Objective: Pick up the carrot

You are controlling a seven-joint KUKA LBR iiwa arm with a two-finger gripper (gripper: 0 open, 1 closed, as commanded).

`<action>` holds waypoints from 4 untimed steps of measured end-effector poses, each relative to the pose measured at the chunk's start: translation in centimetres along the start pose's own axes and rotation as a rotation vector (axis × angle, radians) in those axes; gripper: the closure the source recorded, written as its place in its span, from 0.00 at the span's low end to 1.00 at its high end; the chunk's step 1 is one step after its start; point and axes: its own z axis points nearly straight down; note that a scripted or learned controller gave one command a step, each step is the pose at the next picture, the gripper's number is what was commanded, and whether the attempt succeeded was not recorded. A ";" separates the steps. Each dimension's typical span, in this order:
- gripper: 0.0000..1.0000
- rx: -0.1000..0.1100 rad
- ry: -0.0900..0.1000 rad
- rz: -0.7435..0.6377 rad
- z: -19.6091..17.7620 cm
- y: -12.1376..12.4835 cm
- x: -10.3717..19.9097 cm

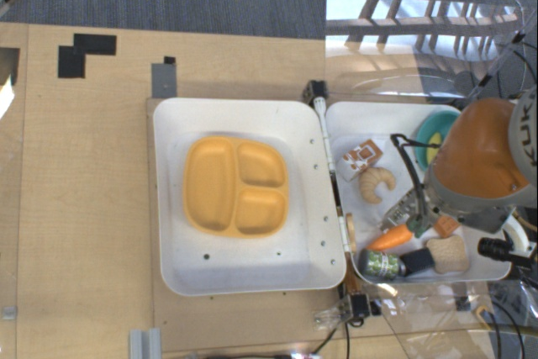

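The orange carrot (392, 239) lies in the right bin (353, 126) near its front edge, with its tip pointing left. My gripper (419, 214) reaches down under the grey and orange wrist (479, 160), right over the carrot's thick right end. The wrist hides the spot where the gripper and the carrot meet, so contact is unclear.
In the right bin there is a small brown-and-white box (363, 155), a croissant (378, 182), a teal bowl (437, 130), a green can (382, 265) and a beige bread piece (450, 253) close around the carrot. The left bin (172, 181) holds a yellow divided plate (236, 186).
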 end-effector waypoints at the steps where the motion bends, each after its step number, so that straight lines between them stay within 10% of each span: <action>1: 1.00 0.009 0.015 0.176 -8.5 6.0 6.8; 2: 0.00 0.013 0.015 0.180 -8.4 5.7 6.7; 3: 0.00 0.015 0.012 0.111 -8.4 1.6 2.5; 4: 0.00 0.009 0.007 0.228 1.3 -1.0 -1.9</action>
